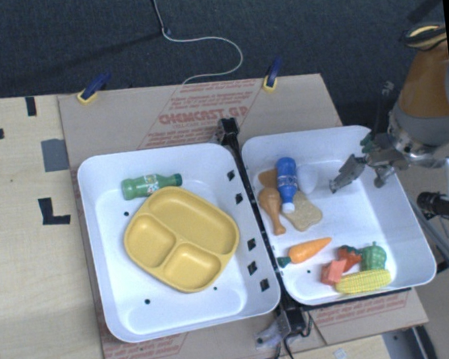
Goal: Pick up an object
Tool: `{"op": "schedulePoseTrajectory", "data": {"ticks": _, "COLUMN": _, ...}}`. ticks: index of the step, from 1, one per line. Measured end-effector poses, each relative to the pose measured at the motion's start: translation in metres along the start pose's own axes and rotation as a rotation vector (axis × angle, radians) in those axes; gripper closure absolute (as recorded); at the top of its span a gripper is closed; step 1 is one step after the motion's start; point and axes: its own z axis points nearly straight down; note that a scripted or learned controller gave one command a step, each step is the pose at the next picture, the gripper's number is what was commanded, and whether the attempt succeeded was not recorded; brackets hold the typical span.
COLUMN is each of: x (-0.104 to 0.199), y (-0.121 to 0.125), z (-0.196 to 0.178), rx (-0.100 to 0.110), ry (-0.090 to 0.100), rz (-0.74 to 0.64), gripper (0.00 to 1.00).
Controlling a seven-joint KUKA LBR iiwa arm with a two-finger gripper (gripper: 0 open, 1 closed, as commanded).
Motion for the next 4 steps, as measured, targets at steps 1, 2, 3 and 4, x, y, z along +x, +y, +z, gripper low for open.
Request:
{"op": "schedulePoseTrajectory", "data": {"ticks": 1, "x": 0.000, "y": 0.003, "z": -0.006, "rx": -0.011, "ry": -0.002, "rz": -0.003, "gripper": 0.00}}
{"op": "schedulePoseTrajectory", "data": {"ticks": 2, "x": -0.002, "y": 0.009, "z": 0.045, "rx": -0.006, "ry": -0.002, "rz": -0.004, "gripper": 0.00}}
{"op": "schedulePoseTrajectory", "data": {"ticks": 3, "x": -0.002, "y": 0.010, "z": 0.098, "rx": -0.013, "ry": -0.004, "rz": -0.003, "gripper": 0.00}}
{"op": "schedulePoseTrajectory", "data": {"ticks": 4, "x": -0.001, "y": 0.012, "z": 0.088, "rx": -0.016, "ry": -0.004, "rz": -0.006, "gripper": 1.00}}
